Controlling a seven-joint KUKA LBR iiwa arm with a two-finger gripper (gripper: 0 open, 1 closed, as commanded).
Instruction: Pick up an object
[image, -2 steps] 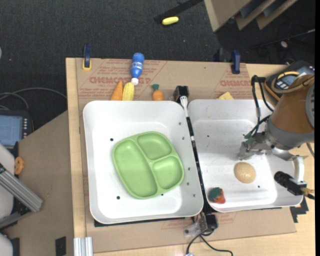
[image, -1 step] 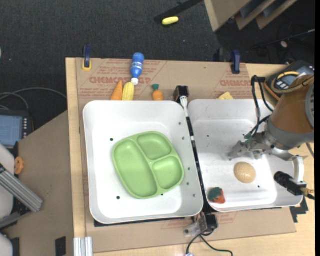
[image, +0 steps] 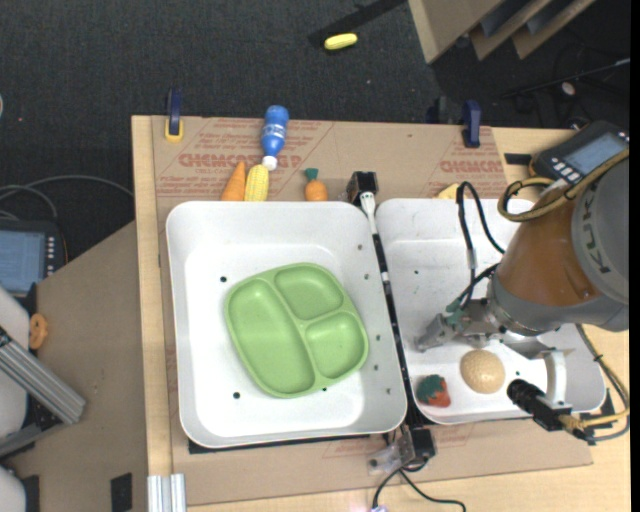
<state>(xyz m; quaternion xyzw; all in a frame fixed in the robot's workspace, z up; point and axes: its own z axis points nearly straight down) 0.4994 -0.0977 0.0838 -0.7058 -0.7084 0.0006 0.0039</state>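
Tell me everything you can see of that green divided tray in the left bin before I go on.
The green divided tray is a light green, plastic-looking dish with rounded corners and three compartments: one long one on the camera view's left, two smaller ones on the right. It lies flat, right way up, turned at a slant, around the middle of the left bin. Its compartments look empty, and it touches only the bin floor.
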